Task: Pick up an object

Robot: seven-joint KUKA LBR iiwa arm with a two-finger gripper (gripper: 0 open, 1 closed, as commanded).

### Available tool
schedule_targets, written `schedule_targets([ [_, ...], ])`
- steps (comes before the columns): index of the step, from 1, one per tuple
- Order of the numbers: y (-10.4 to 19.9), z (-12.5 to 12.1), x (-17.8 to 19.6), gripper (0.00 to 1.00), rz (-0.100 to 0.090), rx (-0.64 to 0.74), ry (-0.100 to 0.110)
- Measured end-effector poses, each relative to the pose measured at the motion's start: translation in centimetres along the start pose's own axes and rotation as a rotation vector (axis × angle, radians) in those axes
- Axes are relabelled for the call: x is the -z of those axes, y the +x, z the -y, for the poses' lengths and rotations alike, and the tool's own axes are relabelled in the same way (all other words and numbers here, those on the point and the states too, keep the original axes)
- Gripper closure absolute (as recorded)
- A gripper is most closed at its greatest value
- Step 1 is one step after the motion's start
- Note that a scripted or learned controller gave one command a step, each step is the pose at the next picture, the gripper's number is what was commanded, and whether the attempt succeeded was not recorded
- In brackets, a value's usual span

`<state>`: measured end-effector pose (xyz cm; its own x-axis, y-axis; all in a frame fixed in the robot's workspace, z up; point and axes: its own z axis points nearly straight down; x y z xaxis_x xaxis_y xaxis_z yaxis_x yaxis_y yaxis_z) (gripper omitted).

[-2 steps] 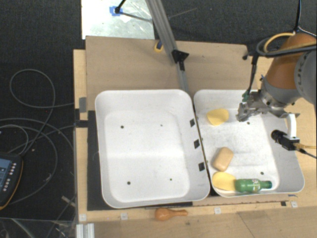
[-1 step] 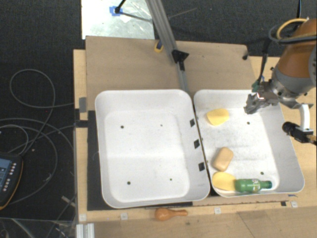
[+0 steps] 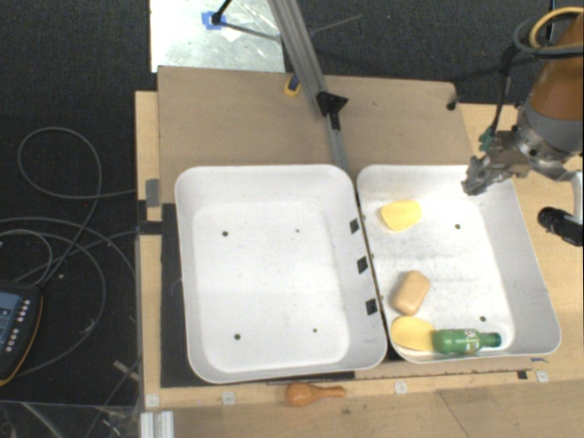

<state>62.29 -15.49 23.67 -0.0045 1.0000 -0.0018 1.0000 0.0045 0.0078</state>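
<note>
Claw (image 3: 476, 179) hanging over right bin's (image 3: 538, 272) far right rim, carrying nothing; finger gap impossible to tell. Candidates lying loose in that bin: yellow piece (image 3: 401, 214) far, tan block (image 3: 411, 292) middle, green bottle (image 3: 465, 340) near edge.

The bins (image 3: 265, 190) look like smooth, matt white plastic. The surface (image 3: 228, 117) is matt brown board, like wood. The green bottle (image 3: 465, 340) is glossy plastic.
</note>
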Motion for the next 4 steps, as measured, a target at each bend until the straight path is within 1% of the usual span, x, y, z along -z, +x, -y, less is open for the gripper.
schedule_targets([
  [1,4.9,1.0,1.0,1.00,-0.004,0.006,0.006],
  [2,9.8,1.7,-0.2,1.00,-0.004,0.006,0.008],
  [3,15.4,2.3,0.8,1.00,-0.005,0.007,0.007],
  [4,20.6,3.8,1.4,1.00,-0.005,0.007,0.007],
])
